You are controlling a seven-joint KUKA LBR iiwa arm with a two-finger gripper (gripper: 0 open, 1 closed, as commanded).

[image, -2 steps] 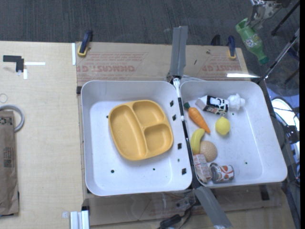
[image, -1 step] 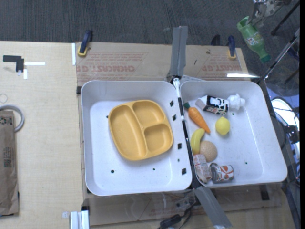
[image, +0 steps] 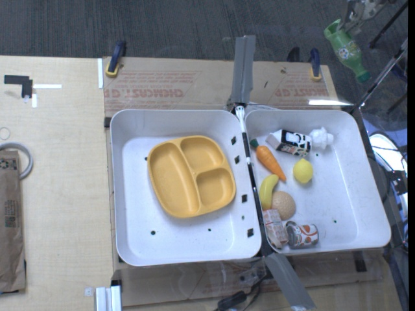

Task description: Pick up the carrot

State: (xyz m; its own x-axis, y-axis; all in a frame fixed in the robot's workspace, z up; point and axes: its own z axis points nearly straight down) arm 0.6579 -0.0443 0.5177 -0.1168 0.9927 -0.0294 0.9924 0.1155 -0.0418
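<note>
The orange carrot (image: pixel 270 162) with a green top lies in the right bin (image: pixel 350 193), near its upper left corner and close to the wall between the bins. High at the far right, well away from the carrot, my gripper (image: pixel 354 18) is lifted above the bench. It is shut on the top of a green bottle (image: pixel 347 49), which hangs tilted below the fingers, beyond the right bin's far corner.
Around the carrot lie a black-and-white carton (image: pixel 292 142), a white crumpled item (image: pixel 320 136), a lemon (image: pixel 303 171), a banana (image: pixel 268 190), a brown round item (image: pixel 283 204), a packet (image: pixel 273 228) and a can (image: pixel 302 235). A yellow divided plate (image: pixel 192 175) sits in the left bin (image: pixel 130 206).
</note>
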